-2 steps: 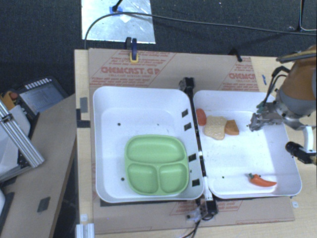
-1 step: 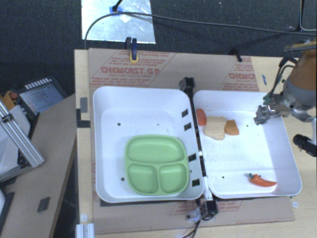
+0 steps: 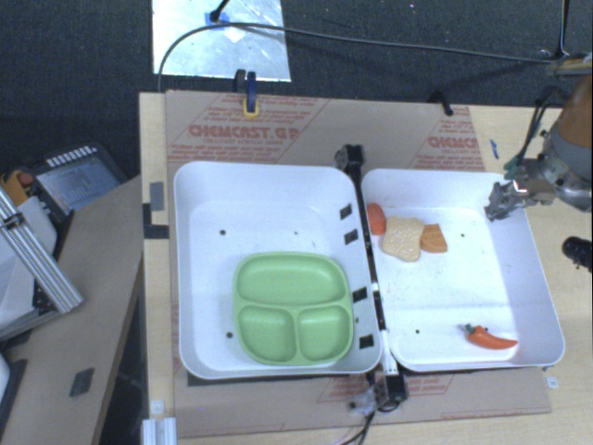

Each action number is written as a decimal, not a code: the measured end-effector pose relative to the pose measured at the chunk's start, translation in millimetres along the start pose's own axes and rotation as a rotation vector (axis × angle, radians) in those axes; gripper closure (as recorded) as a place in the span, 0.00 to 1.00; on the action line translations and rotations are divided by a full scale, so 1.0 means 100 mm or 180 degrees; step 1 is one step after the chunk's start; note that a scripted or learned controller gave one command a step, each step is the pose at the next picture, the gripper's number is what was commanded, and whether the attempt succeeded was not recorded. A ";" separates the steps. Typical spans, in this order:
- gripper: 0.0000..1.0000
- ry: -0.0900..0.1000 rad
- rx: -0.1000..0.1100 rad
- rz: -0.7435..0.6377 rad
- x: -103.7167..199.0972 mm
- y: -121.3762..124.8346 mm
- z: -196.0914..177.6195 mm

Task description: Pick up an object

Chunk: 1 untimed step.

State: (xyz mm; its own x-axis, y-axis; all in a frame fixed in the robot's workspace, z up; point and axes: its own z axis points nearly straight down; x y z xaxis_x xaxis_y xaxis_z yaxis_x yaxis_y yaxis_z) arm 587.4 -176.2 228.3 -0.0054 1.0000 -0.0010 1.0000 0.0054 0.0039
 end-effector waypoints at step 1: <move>1.00 0.0005 0.0005 -0.0010 0.53 0.08 0.10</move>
